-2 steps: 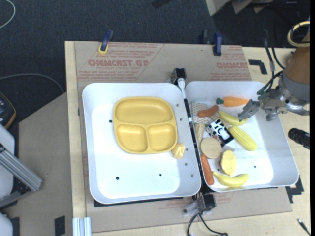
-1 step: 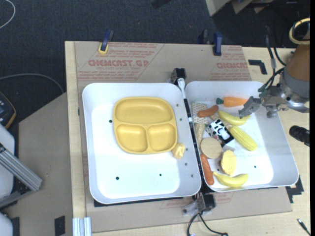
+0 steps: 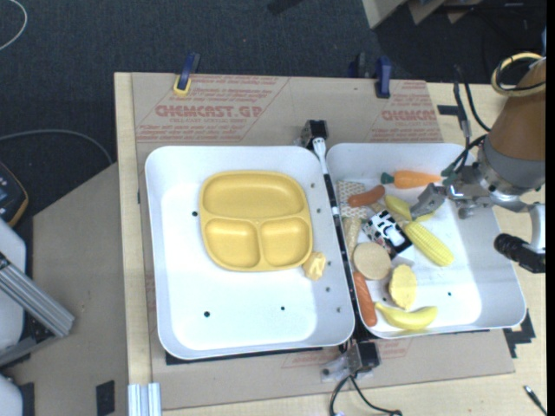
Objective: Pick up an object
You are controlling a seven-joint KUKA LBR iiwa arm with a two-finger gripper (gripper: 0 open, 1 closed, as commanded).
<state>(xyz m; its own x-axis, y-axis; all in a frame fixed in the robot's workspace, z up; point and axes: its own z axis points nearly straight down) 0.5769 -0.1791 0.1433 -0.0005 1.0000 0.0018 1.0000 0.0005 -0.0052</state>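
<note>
My gripper (image 3: pixel 444 206) hangs over the upper right part of the right bin (image 3: pixel 494 297), its two fingers spread apart and open with nothing between them. Just left of and below it lies a yellow corn cob (image 3: pixel 431 242). An orange carrot (image 3: pixel 414 178) lies at the bin's far edge, just above the left finger (image 3: pixel 427 201). Further left are a reddish sausage (image 3: pixel 368 196), a black-and-white item (image 3: pixel 384 230), a round tan biscuit (image 3: pixel 371 261), a pale yellow lump (image 3: pixel 402 285), a banana (image 3: pixel 408 318) and an orange stick (image 3: pixel 364 298).
The left bin (image 3: pixel 173 267) holds a yellow divided plate (image 3: pixel 256 219) and a small yellow piece (image 3: pixel 315 266) by its right wall. A black clip (image 3: pixel 316 133) sits where the bins meet. The grey and orange arm (image 3: pixel 520 137) stands at the right.
</note>
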